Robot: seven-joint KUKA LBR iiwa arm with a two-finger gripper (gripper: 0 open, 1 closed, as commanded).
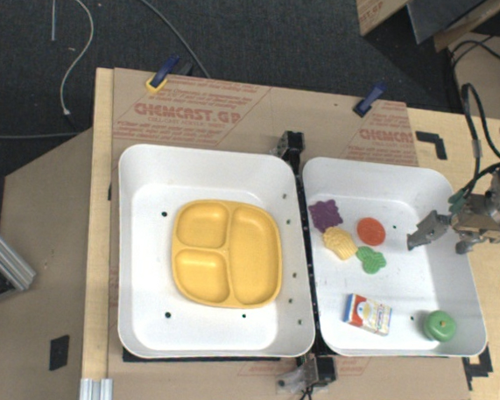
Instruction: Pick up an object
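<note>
Claw above right bin

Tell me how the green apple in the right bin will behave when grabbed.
The apple looks round, so it would probably roll if nudged, likely against the bin wall beside it. It looks like smooth plastic, so probably light and maybe slippery in the end effector.

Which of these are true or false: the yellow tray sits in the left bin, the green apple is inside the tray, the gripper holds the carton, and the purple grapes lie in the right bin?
The yellow divided tray sits in the left bin: true.
The green apple is inside the tray: false, it lies in the right bin.
The gripper holds the small carton: false, the carton lies apart on the bin floor.
The purple grapes lie in the right bin: true.
</note>
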